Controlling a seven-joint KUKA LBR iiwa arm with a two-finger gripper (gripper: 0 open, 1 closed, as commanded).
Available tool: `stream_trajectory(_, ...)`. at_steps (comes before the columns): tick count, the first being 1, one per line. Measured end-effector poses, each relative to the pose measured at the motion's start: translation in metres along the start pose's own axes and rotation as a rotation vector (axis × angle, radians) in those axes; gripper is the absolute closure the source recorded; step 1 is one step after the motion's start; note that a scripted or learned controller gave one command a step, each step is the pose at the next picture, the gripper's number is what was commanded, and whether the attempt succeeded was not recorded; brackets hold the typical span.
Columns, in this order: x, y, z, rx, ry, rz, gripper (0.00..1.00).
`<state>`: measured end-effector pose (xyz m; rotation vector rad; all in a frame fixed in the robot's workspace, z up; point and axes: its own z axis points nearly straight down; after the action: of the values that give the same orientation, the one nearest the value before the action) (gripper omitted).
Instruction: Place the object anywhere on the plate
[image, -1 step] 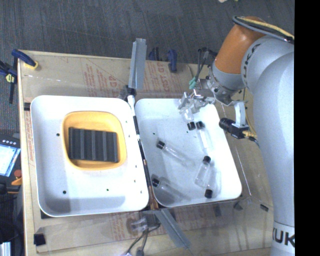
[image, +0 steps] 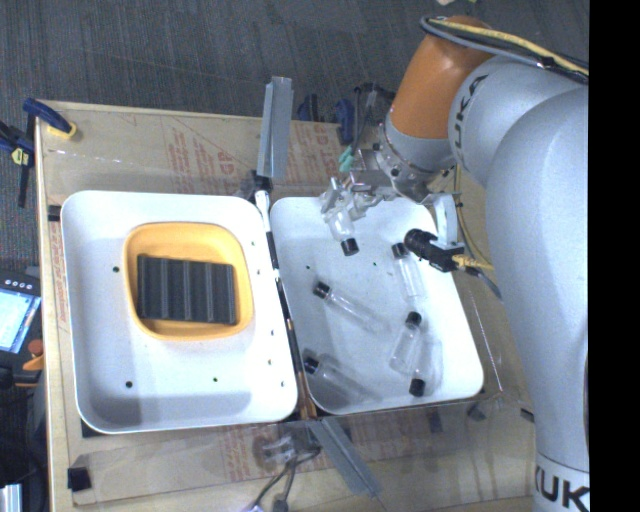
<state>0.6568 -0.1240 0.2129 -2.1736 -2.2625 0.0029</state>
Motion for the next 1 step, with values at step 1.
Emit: stream_trajectory(1,0.0607,0.0023,0.0214,0.000,-0.001,-0.151,1.00)
